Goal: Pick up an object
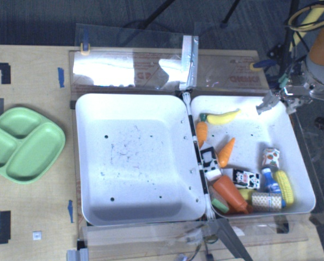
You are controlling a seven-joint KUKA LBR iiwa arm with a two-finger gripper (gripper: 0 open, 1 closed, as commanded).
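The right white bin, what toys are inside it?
The right white bin holds a yellow toy banana, small orange carrots, a yellow corn cob and more toys piled together; whatever lies under that pile is hidden.

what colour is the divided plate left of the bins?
Light green. The three-compartment plastic plate sits on the wooden bench, clearest in the camera view.

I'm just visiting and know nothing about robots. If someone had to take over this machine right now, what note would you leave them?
Gripper: at the far right corner of the right bin, nothing visibly between its fingers.
Things: all in the right bin. Banana near the far edge, two carrots below it, corn cob and other toys piled along the near edge.
Left bin: no toys in it. A green divided plate sits on the bench to the left.
Done: nothing picked up yet.
Left: lower onto one toy, grip and lift it. The banana looks nearest.
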